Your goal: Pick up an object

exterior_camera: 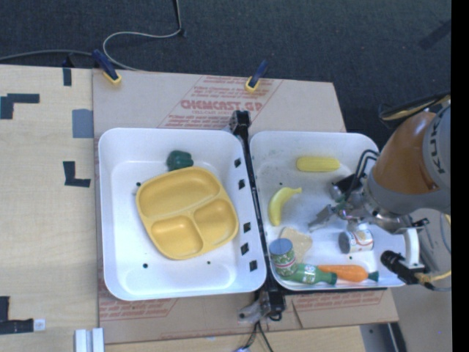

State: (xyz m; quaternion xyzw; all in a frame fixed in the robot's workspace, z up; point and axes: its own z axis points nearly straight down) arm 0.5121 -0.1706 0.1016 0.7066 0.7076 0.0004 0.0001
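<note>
The left bin (117,196) is holding a yellow tray (187,211), with a green item (179,159) at its 12 o'clock. In the right bin (308,139), a banana (281,202), jar (281,254), bottle (304,273) and carrot (344,273) are lying around. The gripper (330,213) is hovering at the banana's 3 o'clock, fingers spread, pinching nothing. A good grasp, in my judgement, is requiring centring over the banana before descending.

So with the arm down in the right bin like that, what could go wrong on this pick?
Two risks. The gripper sits among closely packed items: the curved yellow banana lies just to its left and a small white can just below, so it may nudge one aside. Also, the green bottle, orange carrot and blue-lidded jar crowd the right white bin's near wall, leaving little room for a clean grasp there.
</note>
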